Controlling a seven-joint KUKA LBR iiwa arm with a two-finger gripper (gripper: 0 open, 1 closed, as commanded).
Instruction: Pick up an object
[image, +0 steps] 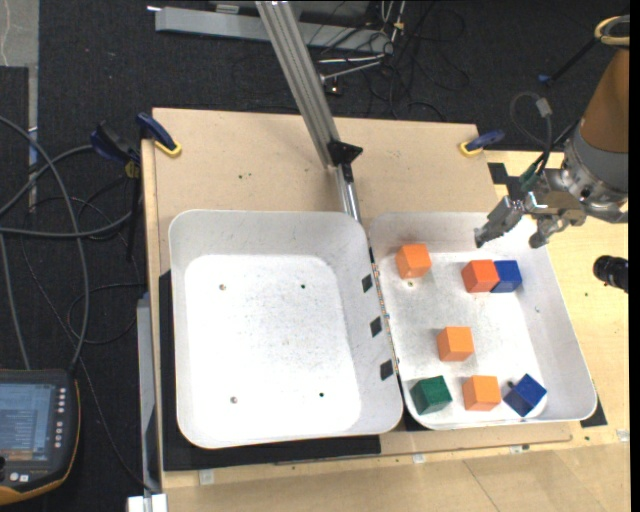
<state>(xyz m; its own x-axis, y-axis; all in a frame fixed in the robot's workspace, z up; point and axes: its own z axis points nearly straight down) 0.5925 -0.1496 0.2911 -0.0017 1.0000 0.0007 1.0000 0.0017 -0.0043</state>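
The right bin holds several cubes: an orange one at the upper left, a red-orange one touching a blue one, an orange one in the middle, and along the front a green one, an orange one and a blue one. My gripper hangs above the bin's far right corner, open, with nothing between its fingers. It is up and to the right of the red-orange and blue pair.
The left bin lies beside the right one. A slanted metal rail runs from the top down to the seam between the bins. Clamps sit at the board's far corners. Cables and a pendant lie off the bench at left.
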